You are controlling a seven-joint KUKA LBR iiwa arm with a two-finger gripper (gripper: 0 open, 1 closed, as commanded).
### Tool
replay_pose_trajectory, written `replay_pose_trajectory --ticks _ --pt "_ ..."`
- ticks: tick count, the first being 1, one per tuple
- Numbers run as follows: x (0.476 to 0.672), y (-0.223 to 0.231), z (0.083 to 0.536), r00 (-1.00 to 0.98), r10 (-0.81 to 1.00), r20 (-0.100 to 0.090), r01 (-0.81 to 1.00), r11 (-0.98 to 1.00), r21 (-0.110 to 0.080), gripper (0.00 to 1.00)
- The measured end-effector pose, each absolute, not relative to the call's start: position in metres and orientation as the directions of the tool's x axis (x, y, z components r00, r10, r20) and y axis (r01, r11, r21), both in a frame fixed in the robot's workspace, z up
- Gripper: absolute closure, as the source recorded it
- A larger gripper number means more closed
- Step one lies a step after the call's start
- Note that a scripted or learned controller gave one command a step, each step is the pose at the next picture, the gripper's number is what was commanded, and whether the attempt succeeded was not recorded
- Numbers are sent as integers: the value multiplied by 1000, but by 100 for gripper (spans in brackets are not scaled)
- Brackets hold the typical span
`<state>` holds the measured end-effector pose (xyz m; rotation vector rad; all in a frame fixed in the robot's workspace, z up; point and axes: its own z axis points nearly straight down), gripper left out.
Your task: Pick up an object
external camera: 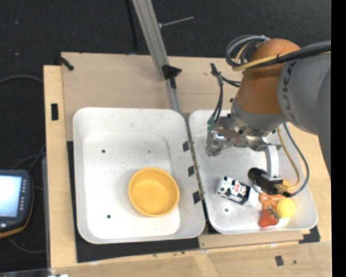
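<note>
Hovering jaws (216, 145) over right bin (311, 212), yellow bowl (154, 191) left

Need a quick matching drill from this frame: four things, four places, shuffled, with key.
Things:
1. round yellow plastic bowl
2. small black-and-white printed box
3. yellow ball beside a red-orange toy
4. tool on the grey arm

Places:
A. near right corner of the right white bin
B. over the far left part of the right bin
C. near half of the left white bin
D. right bin, near its left wall, nearer the camera than the tool

Pairs: 1-C, 2-D, 3-A, 4-B
</note>
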<state>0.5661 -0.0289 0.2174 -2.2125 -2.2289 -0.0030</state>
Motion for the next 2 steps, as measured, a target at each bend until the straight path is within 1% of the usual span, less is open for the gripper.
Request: replay_pose_trajectory --ticks 1,2 --pt "538 20 224 -8 1000 2 1000 8 0 100" --pt "525 60 236 -8 1000 2 1000 8 3 100"
